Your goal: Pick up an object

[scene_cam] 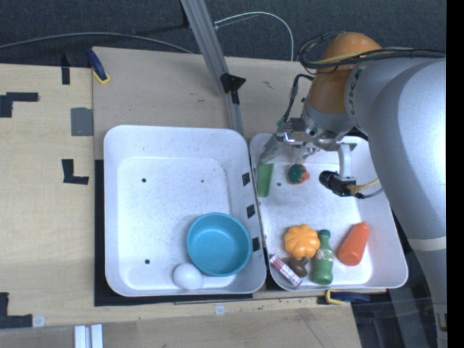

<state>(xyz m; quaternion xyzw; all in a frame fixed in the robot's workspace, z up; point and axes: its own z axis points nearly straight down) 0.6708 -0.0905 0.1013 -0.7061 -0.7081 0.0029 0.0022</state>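
1. End effector [296,148]: hovering low over right bin [384,274], far end; finger state: cannot tell.
2. Small green-red object [296,173]: lying just beneath, ungrasped.
3. Step: approaching; next needing descent and closure.

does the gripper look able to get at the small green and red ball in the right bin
Probably yes: the gripper hangs just above the small green and red ball, which lies apart from the green block, nothing covering it.

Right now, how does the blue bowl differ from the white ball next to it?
The blue bowl is far larger than the white ball. The bowl is blue and open-topped; the ball is white and a closed sphere. The bowl sits farther from the bin's near wall than the ball. Both lie in the left bin, touching or nearly so.
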